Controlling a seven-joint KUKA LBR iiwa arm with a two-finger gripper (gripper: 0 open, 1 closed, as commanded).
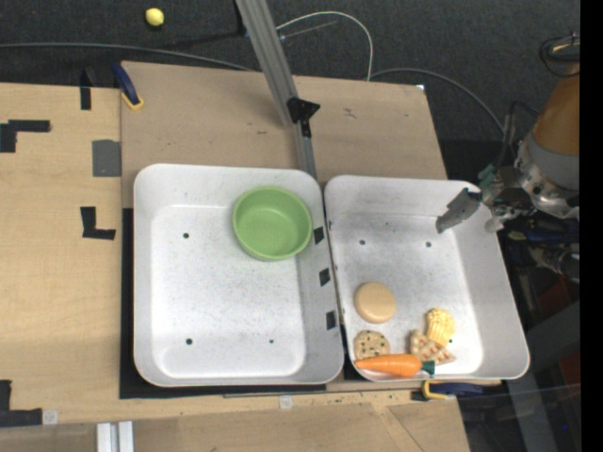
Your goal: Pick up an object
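My gripper hangs over the far right part of the right bin, near its right wall and above bare floor, with nothing seen in it. At that bin's near end lie a round tan bun, a chocolate-chip cookie, an orange carrot, a yellow corn piece and a small tan waffle-like piece. All of these lie well below the gripper in the view. A green bowl stands upright at the far right of the left bin.
A grey metal pole slants from the top of the view down to the divide between the bins. Cables run across the bench behind the bins. A small yellow ball lies on the dark floor at far left.
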